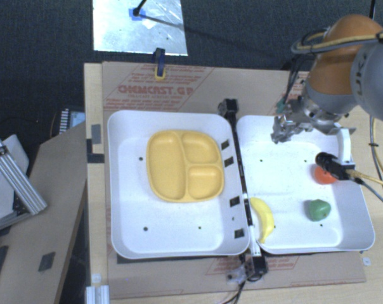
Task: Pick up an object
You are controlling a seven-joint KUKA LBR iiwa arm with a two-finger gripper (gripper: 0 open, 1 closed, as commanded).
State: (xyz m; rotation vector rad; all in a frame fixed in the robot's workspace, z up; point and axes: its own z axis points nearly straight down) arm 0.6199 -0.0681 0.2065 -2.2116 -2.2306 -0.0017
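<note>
Two white bins point(179, 246) side by side; gripper point(282, 132) above right bin's far edge (finger state impossible to tell).
Banana point(262, 219), green fruit point(318, 209), orange fruit point(324, 175) well apart from it; likely closing on air.

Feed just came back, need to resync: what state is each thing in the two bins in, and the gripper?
Yellow divided plate: flat in the left bin, nothing on it.
Banana: lying against the right bin's left wall.
Green object: resting free in the right bin.
Orange object: right bin, partly hidden.
Gripper: above the right bin, holding nothing visible.
</note>
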